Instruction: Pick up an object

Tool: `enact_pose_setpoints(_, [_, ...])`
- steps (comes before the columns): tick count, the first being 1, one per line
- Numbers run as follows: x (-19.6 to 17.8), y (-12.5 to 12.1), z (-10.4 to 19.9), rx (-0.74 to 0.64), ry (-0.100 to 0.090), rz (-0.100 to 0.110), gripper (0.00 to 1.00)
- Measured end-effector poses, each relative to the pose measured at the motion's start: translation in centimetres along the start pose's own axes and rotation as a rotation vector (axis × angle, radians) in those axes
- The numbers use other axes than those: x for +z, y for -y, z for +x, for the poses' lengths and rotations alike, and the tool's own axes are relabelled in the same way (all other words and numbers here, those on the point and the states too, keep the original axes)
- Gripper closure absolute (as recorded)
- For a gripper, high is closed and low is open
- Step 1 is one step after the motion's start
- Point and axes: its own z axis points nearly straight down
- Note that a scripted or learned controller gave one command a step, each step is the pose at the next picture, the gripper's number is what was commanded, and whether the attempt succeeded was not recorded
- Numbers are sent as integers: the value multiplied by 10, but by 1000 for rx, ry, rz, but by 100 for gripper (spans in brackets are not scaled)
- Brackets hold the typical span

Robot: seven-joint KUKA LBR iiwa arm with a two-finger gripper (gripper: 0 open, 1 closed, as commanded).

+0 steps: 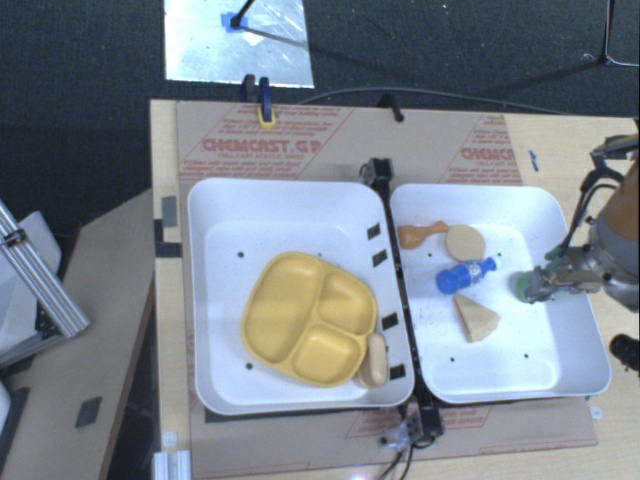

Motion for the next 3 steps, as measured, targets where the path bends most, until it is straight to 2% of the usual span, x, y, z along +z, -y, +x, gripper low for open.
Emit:
enact_pose_setpoints(1, [-54,-2,-1,-1,0,-1,100])
enact_pose_setpoints(2, [-58,-21,44,-6,-3,3,100])
enact_pose_setpoints(3, [-47,-39,84,-5,-3,5,100])
